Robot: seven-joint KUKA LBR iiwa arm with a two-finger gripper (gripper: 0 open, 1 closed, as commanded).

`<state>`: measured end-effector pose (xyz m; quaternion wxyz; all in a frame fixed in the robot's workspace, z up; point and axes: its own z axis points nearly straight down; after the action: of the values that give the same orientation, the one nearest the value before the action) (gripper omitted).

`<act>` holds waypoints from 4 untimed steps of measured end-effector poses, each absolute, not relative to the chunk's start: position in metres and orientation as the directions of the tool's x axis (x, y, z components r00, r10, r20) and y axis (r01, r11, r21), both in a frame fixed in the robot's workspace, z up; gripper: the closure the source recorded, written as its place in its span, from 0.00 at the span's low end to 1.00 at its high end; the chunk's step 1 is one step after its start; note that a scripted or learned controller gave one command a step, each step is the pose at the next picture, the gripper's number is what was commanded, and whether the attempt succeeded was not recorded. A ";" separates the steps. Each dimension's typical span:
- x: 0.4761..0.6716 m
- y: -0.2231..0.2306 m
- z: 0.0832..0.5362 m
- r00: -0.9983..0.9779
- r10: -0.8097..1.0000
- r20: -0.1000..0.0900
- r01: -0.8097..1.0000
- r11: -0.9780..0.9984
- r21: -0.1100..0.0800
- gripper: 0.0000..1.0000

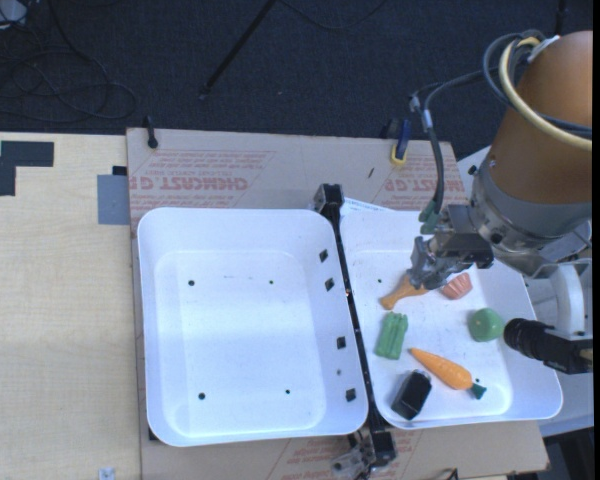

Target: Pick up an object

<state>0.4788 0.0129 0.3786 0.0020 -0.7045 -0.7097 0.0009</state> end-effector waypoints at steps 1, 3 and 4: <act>0.476 0.064 0.412 -0.005 1.000 0.000 1.000 0.005 0.000 1.00; 0.490 0.143 0.475 -0.004 1.000 0.000 1.000 0.004 -0.002 1.00; 0.489 0.143 0.483 -0.011 1.000 -0.003 1.000 0.011 -0.007 1.00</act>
<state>0.4888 0.1430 0.4834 0.0015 -0.7033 -0.7109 0.0037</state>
